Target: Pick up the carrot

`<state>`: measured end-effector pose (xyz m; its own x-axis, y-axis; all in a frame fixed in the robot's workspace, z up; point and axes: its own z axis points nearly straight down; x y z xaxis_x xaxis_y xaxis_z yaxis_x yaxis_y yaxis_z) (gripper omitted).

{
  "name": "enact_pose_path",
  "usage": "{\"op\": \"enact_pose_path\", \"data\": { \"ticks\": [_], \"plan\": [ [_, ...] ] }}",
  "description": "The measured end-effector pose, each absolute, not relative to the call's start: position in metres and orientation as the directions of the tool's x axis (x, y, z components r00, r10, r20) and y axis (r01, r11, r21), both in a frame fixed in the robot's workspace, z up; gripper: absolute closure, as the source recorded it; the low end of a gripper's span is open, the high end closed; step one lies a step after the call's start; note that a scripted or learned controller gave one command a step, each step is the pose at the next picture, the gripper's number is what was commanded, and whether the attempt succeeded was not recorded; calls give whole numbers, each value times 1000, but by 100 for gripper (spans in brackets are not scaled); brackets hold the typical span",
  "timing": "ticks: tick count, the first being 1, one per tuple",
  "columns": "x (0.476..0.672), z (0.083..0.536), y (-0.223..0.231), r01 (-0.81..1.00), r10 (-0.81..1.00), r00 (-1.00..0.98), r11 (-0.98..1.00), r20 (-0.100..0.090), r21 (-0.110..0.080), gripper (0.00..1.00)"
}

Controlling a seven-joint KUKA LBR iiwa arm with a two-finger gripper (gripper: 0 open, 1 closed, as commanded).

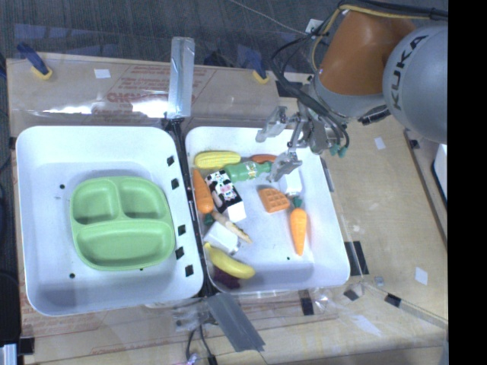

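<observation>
The carrot (pixel 298 230), orange with a small green top, lies lengthwise near the right wall of the right bin (pixel 332 226). A second long orange piece (pixel 202 192) rests against that bin's left wall. My gripper (pixel 278 147) hangs over the bin's upper middle, up and left of the carrot and well apart from it. Its two grey fingers (pixel 268 128) stand spread and open, with nothing held between them. The lower fingertip sits close to a green bottle (pixel 247 171).
The right bin also holds a corn cob (pixel 216 159), a waffle-like orange square (pixel 272 199), a black and white carton (pixel 221 188), a banana (pixel 230 264) and a small orange piece (pixel 264 159). A green divided plate (pixel 120 223) sits in the left bin (pixel 46 150).
</observation>
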<state>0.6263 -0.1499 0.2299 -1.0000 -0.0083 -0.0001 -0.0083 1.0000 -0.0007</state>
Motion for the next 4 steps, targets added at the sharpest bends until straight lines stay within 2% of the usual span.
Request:
{"op": "enact_pose_path", "data": {
  "ticks": [1, 2, 3, 4],
  "plan": [
    [600, 92, -193, -313, -313, -950, 950, 0, 1, 0],
    [513, 92, -212, -389, -389, -921, 921, 1, 0, 0],
    [516, 103, -209, -398, -398, -917, 917, -3, -1, 100],
    [534, 165, -145, -170, -170, -985, 985, -6, -1, 100]
  ]
}}
